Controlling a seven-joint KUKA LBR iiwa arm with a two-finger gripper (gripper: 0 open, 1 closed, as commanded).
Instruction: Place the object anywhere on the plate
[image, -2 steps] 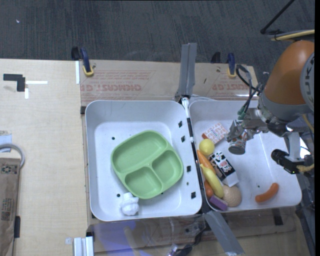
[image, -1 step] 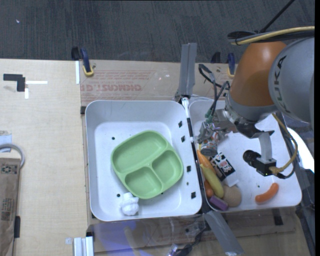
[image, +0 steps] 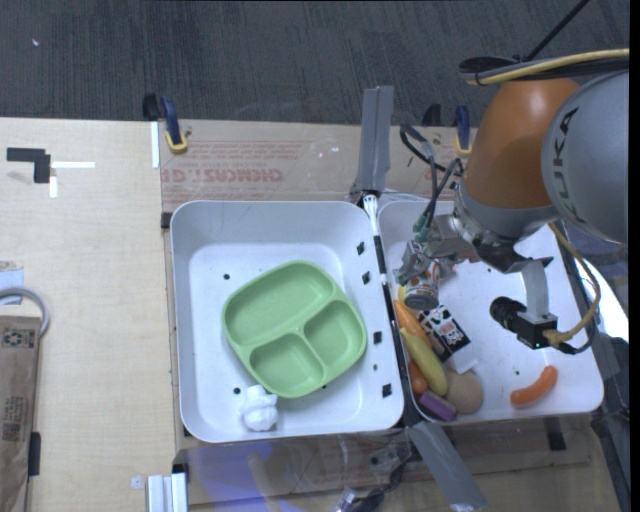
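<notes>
my two-finger gripper (image: 417, 262) hangs over the right white bin (image: 570, 395), jaw state unclear, above a yellow banana (image: 421, 347); the green three-compartment plastic plate (image: 294, 329) sits in the left bin (image: 190, 300).

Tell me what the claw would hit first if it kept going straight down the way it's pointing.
Probably the small can just under the claw, at the top of the toy pile in the right bin; depth is unclear.

Bright, even light; soft shadows
</notes>
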